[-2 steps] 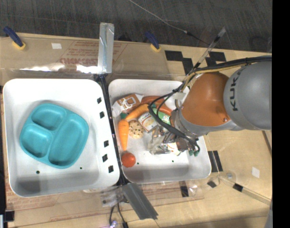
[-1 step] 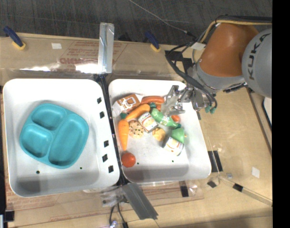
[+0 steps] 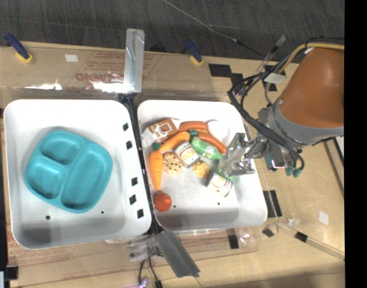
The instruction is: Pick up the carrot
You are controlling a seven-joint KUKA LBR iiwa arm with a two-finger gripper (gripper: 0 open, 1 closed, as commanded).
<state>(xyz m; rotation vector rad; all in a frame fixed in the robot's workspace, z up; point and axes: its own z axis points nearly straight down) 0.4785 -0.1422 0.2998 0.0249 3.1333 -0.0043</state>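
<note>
The carrot (image 3: 155,168) is orange and tapered. It lies lengthwise against the left wall of the right bin (image 3: 249,206), its tip pointing to the front. My gripper (image 3: 233,159) hangs over the right side of that bin, well to the right of the carrot, above a small white and yellow packet (image 3: 221,185). A cluster of toy foods lies between the gripper and the carrot. Nothing shows in the gripper's grasp.
Around the carrot lie a red tomato (image 3: 162,201), a cookie (image 3: 172,164), a small can (image 3: 187,153), a green bottle (image 3: 206,148), orange sausages (image 3: 193,126) and a brown box (image 3: 161,128). The left bin (image 3: 27,110) holds a teal divided plate (image 3: 68,170).
</note>
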